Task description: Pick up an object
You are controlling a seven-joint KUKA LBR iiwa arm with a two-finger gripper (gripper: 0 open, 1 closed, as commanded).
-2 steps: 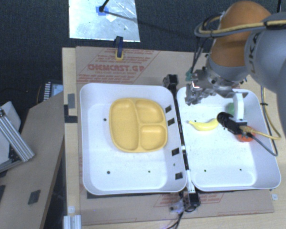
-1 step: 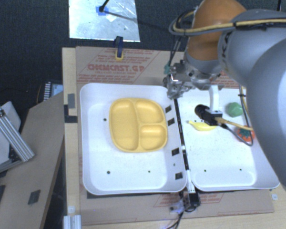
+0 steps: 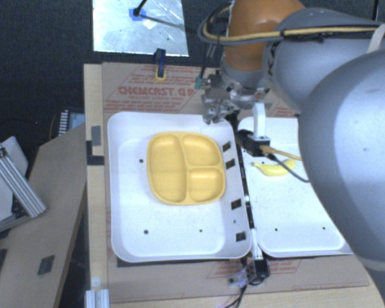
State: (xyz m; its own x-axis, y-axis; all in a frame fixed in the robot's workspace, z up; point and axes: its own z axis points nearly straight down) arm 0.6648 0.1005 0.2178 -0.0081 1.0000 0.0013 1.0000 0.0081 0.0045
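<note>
A yellow plate with three compartments (image 3: 183, 168) lies flat in the middle of the left white bin (image 3: 131, 236). A small yellow object (image 3: 274, 168) rests in the right bin (image 3: 295, 236) near its left wall, partly behind the arm's cable. My gripper (image 3: 217, 112) hangs over the back edge between the two bins, above and to the right of the plate's far corner. Nothing shows between its tips, and the wrist above hides them.
The big grey arm covers the right side of the view and much of the right bin. A cardboard sheet (image 3: 147, 90) lies under the bins. A foil square (image 3: 138, 15) sits at the back. Metal rails (image 3: 13, 178) stand at the left.
</note>
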